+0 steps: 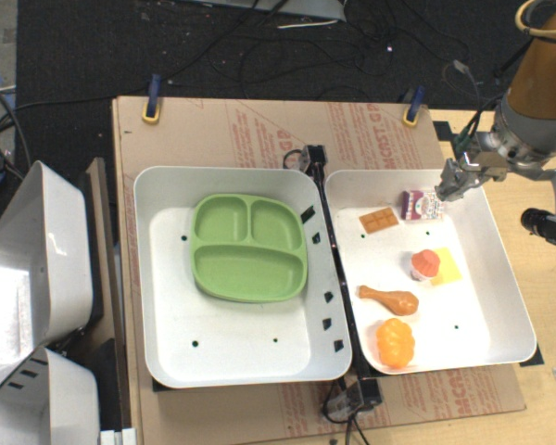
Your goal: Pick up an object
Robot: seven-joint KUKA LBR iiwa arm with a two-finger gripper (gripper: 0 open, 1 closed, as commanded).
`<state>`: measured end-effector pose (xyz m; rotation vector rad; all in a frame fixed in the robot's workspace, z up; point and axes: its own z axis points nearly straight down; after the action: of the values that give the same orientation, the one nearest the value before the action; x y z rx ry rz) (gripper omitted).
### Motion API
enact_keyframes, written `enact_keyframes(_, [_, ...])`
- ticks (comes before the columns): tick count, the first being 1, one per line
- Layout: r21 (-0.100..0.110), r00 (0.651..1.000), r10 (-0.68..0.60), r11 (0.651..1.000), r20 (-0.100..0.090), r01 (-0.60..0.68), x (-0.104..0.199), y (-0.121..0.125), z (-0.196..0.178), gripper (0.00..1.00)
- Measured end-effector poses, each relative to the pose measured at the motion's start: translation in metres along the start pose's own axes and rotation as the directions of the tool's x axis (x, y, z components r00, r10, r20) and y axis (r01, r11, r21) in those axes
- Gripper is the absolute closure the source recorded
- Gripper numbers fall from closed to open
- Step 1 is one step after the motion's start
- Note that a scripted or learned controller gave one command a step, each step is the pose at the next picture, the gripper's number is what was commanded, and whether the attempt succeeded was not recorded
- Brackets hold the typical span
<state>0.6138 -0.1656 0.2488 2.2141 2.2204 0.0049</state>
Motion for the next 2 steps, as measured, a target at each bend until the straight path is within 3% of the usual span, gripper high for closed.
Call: enact_keyframes(2, [0.008, 1.0, -0.006, 1.0, -0.004, 0.006, 0.123, -0.023, -0.001, 1.0])
